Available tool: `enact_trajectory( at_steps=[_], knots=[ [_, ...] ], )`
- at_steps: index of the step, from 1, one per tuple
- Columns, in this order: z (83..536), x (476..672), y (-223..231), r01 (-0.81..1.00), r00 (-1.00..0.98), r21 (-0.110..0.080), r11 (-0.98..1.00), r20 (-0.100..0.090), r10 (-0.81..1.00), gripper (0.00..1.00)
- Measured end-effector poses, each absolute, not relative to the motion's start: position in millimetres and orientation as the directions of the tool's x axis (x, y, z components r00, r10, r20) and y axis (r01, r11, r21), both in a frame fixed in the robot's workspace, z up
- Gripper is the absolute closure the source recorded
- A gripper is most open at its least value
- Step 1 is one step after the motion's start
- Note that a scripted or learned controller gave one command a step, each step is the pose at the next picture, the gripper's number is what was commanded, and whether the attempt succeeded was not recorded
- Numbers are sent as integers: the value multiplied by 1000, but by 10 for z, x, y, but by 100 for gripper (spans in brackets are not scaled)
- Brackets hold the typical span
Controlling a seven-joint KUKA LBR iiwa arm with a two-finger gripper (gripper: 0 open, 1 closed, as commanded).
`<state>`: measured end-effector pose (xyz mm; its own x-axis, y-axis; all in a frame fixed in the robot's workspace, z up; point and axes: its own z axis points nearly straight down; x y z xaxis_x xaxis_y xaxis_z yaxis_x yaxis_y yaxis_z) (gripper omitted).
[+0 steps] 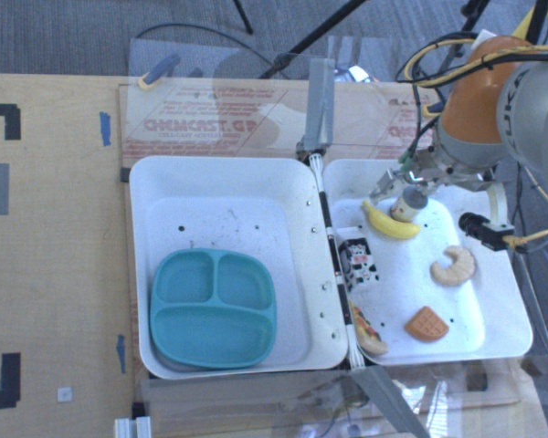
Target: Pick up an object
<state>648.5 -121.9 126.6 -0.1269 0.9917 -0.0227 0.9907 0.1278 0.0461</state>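
A yellow banana point(390, 223) lies in the right bin point(493, 331) near its back left. My gripper point(405, 204) hangs right over the banana's right end, close to it or touching it. A tan croissant point(453, 265) lies to the right of the middle of that bin. An orange waffle-like piece point(426, 324) sits near the front. A hot dog point(368, 333) rests against the bin's left wall at the front. A small black and white item point(357, 260) lies by the left wall.
The left bin point(219, 190) holds a teal divided plate point(214, 308) at its front. A grey post point(319, 108) stands behind the bins' shared edge. Yellow and black cables point(438, 57) loop around the arm at the upper right.
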Motion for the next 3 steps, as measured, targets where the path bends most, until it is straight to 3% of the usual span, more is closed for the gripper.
enact_trajectory(
  at_steps=[3],
  knots=[
    [1246, 6438, -1152, 978, -200, 59, 202, -32, 979, 0]
  ],
)
